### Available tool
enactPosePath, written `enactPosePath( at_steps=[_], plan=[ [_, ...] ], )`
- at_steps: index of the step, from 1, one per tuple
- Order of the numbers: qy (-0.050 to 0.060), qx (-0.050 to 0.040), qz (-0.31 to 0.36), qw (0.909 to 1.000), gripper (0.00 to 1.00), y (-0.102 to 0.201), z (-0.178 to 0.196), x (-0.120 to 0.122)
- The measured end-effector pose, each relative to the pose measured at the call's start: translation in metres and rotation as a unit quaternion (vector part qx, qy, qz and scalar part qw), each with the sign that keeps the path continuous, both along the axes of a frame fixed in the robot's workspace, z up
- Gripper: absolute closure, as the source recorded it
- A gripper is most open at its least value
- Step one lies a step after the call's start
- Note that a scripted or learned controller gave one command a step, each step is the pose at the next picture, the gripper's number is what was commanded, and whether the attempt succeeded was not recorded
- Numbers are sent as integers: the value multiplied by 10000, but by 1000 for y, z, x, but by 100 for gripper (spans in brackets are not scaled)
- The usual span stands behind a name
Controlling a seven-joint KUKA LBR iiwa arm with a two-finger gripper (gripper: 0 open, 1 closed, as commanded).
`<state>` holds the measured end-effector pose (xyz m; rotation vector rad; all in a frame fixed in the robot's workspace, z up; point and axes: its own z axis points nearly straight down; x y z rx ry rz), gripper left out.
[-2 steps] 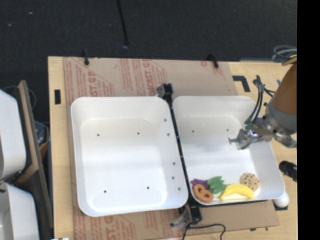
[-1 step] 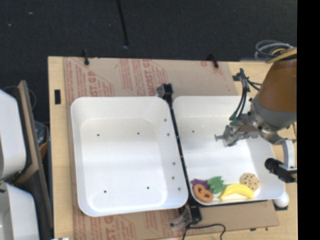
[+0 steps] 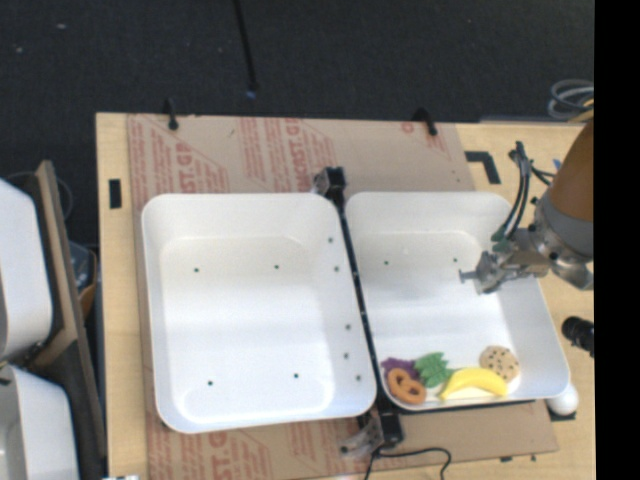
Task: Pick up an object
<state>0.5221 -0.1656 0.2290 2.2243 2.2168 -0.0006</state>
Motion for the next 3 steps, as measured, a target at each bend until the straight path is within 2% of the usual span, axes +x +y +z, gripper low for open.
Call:
enactPosePath(
  at_steps=[1,2,3],
  plan=[
    [-8,-5,-4,10000,100,-55,25,5],
    [3,6,17,10000,100,-35,13,-4],
    [-9,0,13,10000,100,-36,24,-3]
  ],
)
